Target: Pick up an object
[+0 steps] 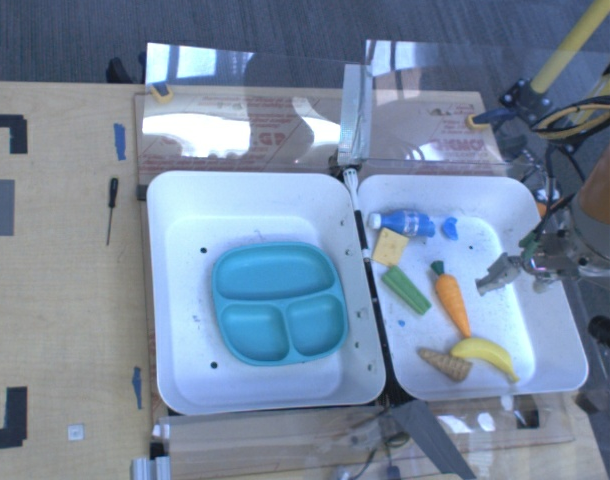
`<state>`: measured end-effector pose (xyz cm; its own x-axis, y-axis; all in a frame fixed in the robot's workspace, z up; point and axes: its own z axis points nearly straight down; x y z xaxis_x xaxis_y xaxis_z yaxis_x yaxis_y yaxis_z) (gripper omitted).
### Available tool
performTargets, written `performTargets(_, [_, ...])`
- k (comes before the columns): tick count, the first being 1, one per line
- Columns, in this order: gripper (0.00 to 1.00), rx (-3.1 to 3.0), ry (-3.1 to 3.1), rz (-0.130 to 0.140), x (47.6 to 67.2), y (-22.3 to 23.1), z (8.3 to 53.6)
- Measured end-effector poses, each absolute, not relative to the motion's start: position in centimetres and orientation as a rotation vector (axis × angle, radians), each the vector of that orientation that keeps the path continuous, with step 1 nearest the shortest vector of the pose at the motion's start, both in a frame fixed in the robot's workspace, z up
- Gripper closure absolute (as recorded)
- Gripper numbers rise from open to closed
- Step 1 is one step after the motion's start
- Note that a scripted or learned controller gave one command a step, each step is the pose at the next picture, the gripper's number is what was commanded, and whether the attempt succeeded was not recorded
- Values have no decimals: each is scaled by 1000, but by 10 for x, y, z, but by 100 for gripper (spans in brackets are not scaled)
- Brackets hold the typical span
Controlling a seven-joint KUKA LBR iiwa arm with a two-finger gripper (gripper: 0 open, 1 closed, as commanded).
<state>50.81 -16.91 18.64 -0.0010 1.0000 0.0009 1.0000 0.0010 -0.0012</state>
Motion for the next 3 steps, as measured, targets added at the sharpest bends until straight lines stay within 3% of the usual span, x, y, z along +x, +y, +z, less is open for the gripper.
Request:
performTargets(1, [0, -2157, -2293, -3, 497, -197, 236])
performTargets(2, [0, -1909, -2503, -5, 486, -171, 88])
performTargets(3, [0, -2304, -2141, -7, 579, -140, 87])
